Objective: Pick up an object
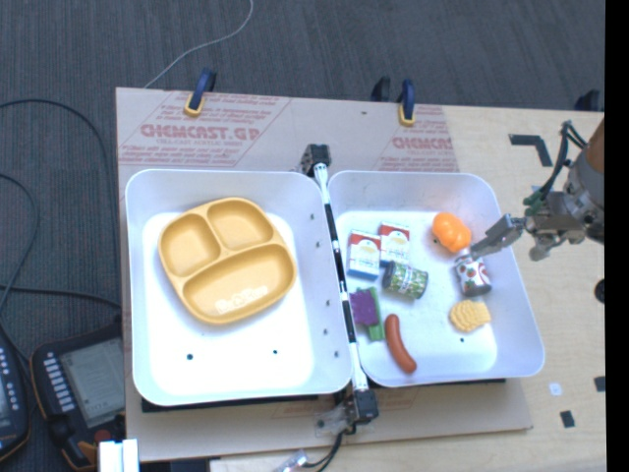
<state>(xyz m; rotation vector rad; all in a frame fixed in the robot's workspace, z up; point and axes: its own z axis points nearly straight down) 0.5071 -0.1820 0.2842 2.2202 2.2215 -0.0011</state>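
Camera view from above the bench: one slim grey finger (497,232) of the gripper (511,232) slants down over the right rim of the right bin (511,293), its tip just beside a small red-and-white can (474,276) — whether it touches the can I cannot tell, and how wide the fingers stand, or whether anything sits between them, cannot be made out from here. The rest of the gripper and the arm's wrist (570,214) hang over the bare wooden bench (560,362) beyond that rim. Around the can, near the bin's right side, lie an orange fruit (450,230) toward the far edge and a yellow waffle-like piece (471,315) toward the near edge. Toward the bin's middle stands a green jar (405,280) on its side, with two small red-and-white cartons (377,248) beside it, closer to the left wall. A purple and green piece (368,311) sits near the left wall, and a red sausage (399,343) lies toward the near edge. The left bin (157,362) carries a yellow divided plate (228,260), tilted across its far half. Two blue-and-yellow clamps (200,90) grip the bench's far edge.
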